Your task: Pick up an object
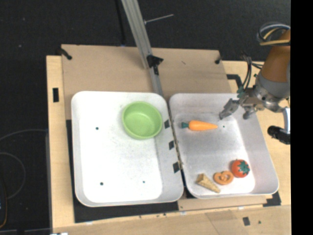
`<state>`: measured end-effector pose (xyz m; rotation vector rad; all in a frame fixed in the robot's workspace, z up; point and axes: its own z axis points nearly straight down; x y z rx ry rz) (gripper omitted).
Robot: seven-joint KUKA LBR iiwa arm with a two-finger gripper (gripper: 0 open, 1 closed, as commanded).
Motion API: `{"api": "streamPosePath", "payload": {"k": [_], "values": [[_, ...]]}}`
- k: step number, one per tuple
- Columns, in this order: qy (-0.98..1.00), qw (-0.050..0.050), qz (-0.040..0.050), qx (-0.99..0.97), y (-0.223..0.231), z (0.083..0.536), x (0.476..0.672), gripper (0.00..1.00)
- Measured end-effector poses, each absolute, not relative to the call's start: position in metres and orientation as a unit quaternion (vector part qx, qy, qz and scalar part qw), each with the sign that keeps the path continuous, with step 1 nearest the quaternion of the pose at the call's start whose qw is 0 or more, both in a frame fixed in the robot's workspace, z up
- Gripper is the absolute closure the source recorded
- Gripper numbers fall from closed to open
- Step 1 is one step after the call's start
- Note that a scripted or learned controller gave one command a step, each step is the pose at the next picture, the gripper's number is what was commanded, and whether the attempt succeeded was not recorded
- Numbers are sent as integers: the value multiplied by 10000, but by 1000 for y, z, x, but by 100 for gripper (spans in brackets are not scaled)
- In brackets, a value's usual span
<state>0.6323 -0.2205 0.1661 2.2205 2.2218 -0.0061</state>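
An orange toy carrot (201,126) with a green stem end lies in the upper part of the right bin (254,136). My gripper (237,110) hangs over the bin's upper right area, to the right of the carrot and apart from it. Its two grey fingers (226,109) are spread, open, with nothing between them. Near the bin's front lie a red tomato (240,168), an orange slice-shaped piece (223,177) and a tan wedge (208,182).
A green bowl (142,120) sits in the upper right part of the left bin (98,146). A slanted metal pole (141,35) rises behind the bins. The grey arm with its orange band (277,62) stands at the right edge.
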Motion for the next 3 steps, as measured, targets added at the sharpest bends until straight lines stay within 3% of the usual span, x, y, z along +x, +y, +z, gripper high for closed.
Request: {"api": "streamPosePath", "payload": {"k": [1,2,3], "values": [[7088,-3,-20,7054,-216,108,639,0],[7086,13,-18,7056,-218,102,639,0],[7099,40,-15,7043,-219,114,640,100]]}}
